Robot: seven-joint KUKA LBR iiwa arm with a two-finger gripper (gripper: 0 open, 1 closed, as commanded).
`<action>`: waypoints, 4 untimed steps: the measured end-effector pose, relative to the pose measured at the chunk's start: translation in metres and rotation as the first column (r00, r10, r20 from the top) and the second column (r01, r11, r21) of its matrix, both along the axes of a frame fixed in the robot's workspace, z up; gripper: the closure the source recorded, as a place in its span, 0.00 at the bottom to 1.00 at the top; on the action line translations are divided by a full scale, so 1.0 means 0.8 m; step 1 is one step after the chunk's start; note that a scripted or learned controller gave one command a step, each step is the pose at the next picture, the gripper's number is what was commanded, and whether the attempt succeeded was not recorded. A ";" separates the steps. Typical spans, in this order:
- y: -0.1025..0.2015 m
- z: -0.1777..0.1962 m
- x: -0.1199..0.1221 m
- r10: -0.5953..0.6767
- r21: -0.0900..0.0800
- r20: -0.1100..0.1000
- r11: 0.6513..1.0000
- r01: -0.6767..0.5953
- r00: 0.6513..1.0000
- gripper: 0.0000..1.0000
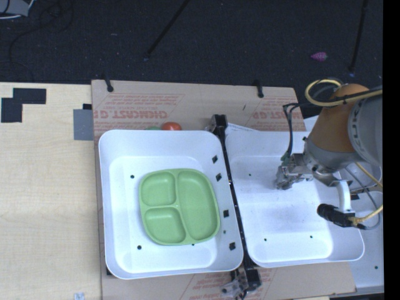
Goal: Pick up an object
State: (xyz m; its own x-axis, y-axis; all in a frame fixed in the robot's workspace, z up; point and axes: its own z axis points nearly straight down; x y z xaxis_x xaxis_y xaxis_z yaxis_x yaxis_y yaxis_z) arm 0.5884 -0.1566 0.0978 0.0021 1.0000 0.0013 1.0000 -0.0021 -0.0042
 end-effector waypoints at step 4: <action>0.062 0.185 -0.016 0.006 0.001 0.002 1.000 -0.006 1.000 1.00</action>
